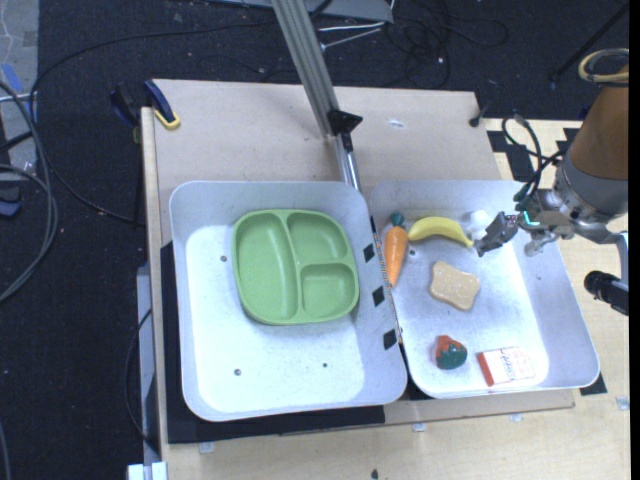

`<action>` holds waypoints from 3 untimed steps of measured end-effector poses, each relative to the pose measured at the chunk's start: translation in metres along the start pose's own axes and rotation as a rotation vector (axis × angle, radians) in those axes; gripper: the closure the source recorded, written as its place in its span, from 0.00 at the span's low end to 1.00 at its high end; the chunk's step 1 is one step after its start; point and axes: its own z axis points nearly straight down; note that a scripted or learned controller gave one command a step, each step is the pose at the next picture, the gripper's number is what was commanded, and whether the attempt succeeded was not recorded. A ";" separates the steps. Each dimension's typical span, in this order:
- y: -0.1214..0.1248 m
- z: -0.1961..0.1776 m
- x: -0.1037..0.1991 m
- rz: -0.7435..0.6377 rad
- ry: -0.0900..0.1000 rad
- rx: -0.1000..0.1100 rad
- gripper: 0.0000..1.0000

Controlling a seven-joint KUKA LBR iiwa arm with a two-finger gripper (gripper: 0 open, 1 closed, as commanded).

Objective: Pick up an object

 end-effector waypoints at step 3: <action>0.001 0.098 0.001 0.001 0.001 0.002 0.00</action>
